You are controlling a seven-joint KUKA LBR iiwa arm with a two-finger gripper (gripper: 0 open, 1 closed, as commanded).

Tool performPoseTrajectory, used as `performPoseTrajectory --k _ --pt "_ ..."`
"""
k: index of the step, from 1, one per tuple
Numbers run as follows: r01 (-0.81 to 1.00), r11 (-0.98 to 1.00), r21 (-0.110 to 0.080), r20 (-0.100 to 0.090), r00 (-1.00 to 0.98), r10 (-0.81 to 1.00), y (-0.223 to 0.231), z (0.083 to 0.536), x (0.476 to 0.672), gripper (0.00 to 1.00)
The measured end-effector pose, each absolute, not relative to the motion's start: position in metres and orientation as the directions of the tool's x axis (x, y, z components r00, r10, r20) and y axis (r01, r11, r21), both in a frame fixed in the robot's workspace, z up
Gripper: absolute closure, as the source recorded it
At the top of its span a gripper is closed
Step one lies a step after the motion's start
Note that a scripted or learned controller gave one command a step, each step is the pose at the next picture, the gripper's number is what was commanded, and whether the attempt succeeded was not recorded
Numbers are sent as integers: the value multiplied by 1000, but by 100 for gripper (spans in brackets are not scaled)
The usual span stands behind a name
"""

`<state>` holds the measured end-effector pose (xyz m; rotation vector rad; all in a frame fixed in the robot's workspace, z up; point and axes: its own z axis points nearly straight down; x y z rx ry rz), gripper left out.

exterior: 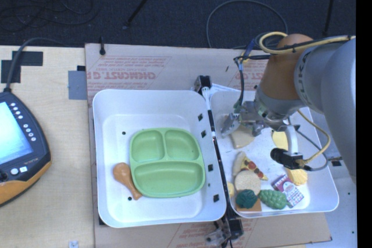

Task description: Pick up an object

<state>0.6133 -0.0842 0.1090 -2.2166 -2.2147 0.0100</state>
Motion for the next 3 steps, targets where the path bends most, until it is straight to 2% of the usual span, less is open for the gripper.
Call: performPoseTrajectory --k 1,2,3 --pt "1000 -1 2 -1 1 1000 -104 140 642 0" --pt "1000 1 -3 0 -1 1000 -96 85 643 0" --pt "1000 2 2 1 -2 1000 -75 193 618 0"
